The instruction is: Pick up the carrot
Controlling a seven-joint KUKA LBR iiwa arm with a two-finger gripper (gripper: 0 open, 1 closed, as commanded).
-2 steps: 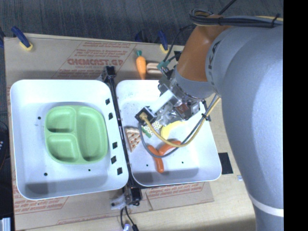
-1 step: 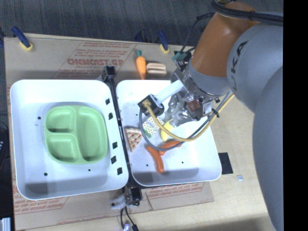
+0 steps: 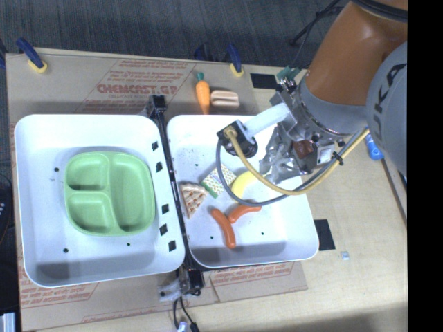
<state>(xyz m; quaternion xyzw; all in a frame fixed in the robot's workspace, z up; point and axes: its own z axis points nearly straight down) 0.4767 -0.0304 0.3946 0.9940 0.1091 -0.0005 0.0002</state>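
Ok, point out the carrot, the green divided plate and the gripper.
carrot (image 3: 202,96): camera view, middle of its orange body, on the bench above the right bin.
green divided plate (image 3: 109,191): camera view, ridge between its compartments, in the left bin.
gripper (image 3: 277,166): camera view, between its fingertips, over the right bin.

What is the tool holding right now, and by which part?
Cannot be told: the tool hangs over the right bin, fingers unclear. The carrot lies outside, untouched.

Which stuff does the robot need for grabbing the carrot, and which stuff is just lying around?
Needed for the job:
carrot, outside the bins on the cardboard
gripper, over the right bin

Just lying around:
green divided plate
sausages
pizza slice
hot dog bun beside the carrot
yellow toy
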